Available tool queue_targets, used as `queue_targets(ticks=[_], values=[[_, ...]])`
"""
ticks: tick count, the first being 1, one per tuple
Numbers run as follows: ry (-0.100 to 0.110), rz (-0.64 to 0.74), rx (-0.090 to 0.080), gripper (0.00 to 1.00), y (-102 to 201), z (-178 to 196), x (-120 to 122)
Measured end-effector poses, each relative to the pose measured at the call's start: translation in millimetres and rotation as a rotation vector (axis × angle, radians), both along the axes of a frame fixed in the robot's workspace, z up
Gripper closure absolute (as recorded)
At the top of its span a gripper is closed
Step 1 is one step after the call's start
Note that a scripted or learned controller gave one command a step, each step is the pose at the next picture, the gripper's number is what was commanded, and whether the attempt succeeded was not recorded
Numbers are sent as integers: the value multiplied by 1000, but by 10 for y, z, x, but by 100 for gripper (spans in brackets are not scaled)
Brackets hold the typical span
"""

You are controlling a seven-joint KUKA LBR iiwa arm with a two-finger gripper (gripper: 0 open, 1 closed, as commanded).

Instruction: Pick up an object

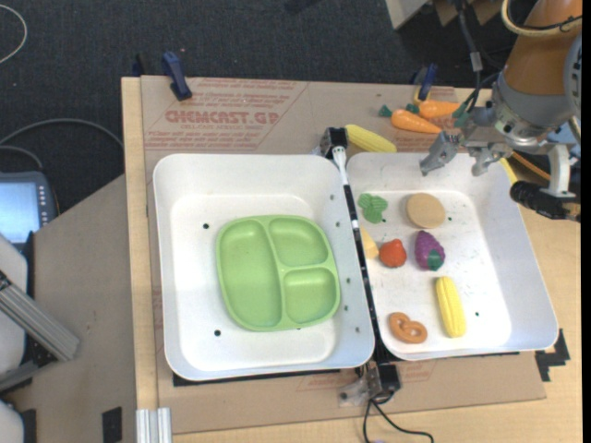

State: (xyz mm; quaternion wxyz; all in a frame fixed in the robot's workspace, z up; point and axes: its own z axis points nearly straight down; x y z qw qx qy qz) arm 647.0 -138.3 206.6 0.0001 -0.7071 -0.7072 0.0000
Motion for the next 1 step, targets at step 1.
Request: queue_targets(ticks=[1], values=[[8, -3, 2, 0, -142, -1286, -334]])
